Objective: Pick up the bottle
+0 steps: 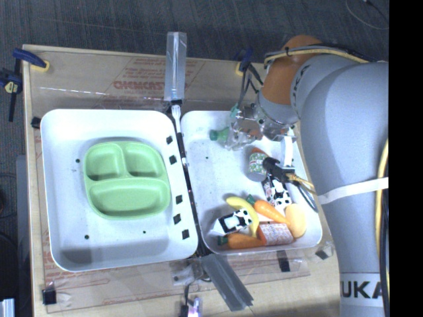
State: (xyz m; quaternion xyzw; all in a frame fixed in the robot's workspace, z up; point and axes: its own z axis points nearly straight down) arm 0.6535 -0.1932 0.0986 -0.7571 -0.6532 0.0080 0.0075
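Note:
A clear plastic bottle (228, 135) with a green cap lies on its side at the far end of the right bin (205, 177), cap pointing left. My gripper (250, 125) is low over the bottle's right end, right against it, under the orange wrist band. The gripper body hides that end of the bottle, and I cannot make out whether the bottle is held.
A small can (256, 164) lies just in front of the gripper. A banana (241, 207), carrots (271, 210), a red box (274, 233) and a cow-patterned toy (277, 193) crowd the bin's near right corner. The left bin (59, 236) holds a green divided plate (125, 179).

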